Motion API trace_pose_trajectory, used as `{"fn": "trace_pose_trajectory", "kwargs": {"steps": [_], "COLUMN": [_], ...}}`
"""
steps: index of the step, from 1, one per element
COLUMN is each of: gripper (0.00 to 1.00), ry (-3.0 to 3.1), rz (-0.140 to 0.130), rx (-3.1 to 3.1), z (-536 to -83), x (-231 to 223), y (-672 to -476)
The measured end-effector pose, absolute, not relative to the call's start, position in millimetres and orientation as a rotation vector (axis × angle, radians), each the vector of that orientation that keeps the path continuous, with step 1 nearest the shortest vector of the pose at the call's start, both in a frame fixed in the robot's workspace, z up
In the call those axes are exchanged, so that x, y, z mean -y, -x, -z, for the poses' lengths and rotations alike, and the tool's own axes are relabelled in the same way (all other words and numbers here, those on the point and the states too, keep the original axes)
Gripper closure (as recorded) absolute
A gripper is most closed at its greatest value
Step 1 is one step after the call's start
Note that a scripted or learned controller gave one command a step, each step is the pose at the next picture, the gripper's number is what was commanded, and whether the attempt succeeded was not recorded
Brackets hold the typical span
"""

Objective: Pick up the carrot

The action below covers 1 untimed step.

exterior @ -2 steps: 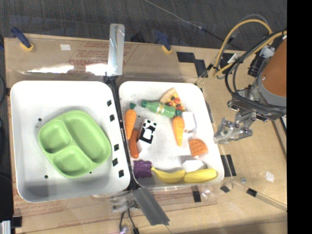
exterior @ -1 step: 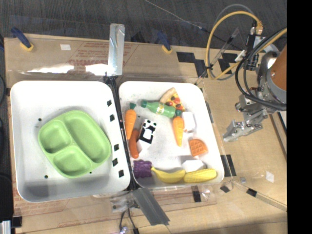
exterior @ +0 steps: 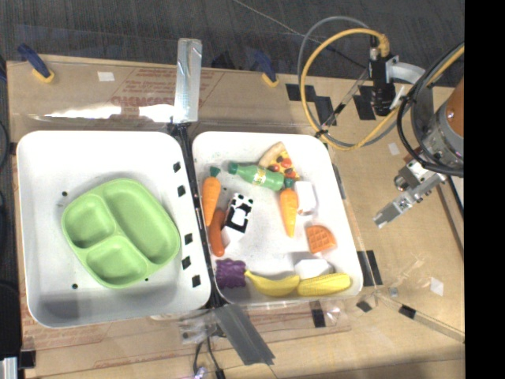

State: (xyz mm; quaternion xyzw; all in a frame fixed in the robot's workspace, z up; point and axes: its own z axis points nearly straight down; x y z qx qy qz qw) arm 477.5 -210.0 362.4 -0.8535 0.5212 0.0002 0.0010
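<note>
Two carrots are lying in the right bin (exterior: 338, 181). One carrot (exterior: 211, 197) is resting along the bin's left wall, orange, blunt end up, tip pointing down. The second carrot (exterior: 289, 210) is lying near the bin's centre, orange, also tapering downward, well apart from the first.
</note>
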Motion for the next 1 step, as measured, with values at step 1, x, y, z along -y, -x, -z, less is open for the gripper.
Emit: {"fn": "trace_pose_trajectory", "kwargs": {"steps": [1], "gripper": [1.00], "ry": [2.835], "rz": [0.002], "rx": [-1.349], "z": [-393.2], "x": [199.2], "y": [-530.0]}}
